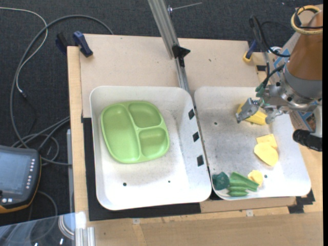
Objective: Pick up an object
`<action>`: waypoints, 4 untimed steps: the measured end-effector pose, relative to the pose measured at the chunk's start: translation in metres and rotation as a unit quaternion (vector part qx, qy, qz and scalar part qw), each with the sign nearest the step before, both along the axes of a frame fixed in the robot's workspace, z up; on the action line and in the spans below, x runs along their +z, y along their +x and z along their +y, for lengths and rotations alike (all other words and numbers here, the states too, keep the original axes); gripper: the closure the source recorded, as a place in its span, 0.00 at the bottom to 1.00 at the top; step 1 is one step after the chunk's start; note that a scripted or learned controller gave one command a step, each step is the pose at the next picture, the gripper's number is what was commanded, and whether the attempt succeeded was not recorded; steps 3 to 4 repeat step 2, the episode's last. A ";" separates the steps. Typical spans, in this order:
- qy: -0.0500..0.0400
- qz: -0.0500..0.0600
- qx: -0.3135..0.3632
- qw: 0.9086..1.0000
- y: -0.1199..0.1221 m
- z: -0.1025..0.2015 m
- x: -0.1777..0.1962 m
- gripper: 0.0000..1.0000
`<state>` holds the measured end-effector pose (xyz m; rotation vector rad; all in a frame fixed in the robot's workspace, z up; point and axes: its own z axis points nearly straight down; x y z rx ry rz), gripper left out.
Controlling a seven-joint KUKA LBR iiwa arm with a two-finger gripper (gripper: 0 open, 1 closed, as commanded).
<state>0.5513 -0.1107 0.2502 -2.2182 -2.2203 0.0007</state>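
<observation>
Gripper (249, 109): low in the right bin (225, 152), touching a yellow piece (258, 118); whether it is spread or pinching cannot be told. Risk: contact at the piece's edge may push it aside, yielding no grasp.

The plate (135, 132) is light green, the bins (148, 196) white, the blocks (266, 151) yellow, and the vegetables (237, 183) dark green.

The arm (306, 60) reaches in from the right — wrist bent down, tool (249, 109) held low.
</observation>
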 end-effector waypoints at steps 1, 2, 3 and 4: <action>0.002 0.003 0.004 1.000 0.009 0.102 -0.060 0.00; 0.002 0.002 0.004 1.000 -0.005 0.173 -0.058 0.00; 0.002 0.002 0.004 1.000 -0.005 0.173 -0.058 0.00; 0.002 0.002 0.004 1.000 -0.005 0.173 -0.058 0.00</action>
